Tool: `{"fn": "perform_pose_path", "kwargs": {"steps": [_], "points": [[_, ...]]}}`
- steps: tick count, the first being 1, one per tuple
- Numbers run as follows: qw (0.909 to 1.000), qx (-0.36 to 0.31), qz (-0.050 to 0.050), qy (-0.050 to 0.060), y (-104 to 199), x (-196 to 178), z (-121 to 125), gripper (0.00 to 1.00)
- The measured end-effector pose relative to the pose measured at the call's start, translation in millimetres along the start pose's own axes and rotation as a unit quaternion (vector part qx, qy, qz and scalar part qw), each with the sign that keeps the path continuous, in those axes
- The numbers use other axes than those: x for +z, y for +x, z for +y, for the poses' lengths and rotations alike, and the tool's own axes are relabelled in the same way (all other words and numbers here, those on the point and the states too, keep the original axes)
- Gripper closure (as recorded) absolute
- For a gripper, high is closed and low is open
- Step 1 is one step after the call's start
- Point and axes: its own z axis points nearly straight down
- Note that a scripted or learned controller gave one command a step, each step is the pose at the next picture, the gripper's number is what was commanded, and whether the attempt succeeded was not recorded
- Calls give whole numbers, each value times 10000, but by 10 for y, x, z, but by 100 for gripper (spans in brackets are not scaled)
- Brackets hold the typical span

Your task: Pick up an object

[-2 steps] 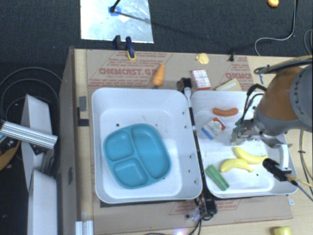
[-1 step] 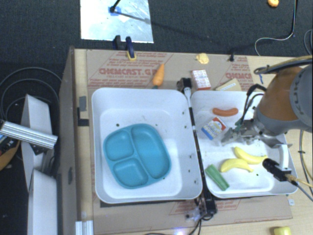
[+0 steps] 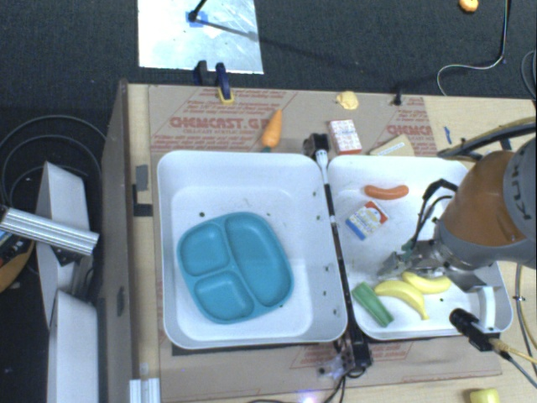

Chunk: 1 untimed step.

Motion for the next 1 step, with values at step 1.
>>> {"fn": "perform_pose_path", "kwargs": {"steps": [1], "points": [[10000, -11, -5, -34, 0, -115, 38, 100]]}}
